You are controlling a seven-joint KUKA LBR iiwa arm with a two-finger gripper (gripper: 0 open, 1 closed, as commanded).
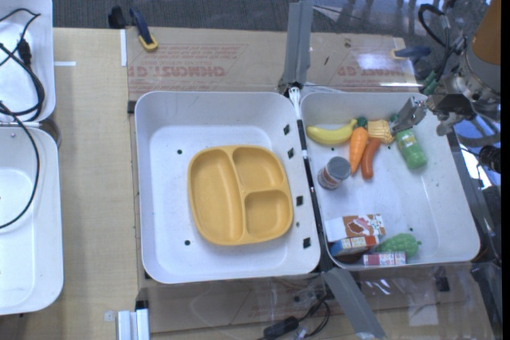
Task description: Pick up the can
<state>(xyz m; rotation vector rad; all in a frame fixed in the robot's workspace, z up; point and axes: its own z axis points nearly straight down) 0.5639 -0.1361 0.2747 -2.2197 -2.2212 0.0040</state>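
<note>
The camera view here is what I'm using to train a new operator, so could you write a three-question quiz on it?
1. True or false: the can lies in the same bin as the yellow divided plate.
2. Which thing is nearest the can?
A. the banana
B. the carrot
C. the green bottle
3. Fill in: the pincer hovers near the right bin's ____ edge.

Key
1. False: the can is in the right bin, the plate in the left bin.
2. B
3. far
</note>
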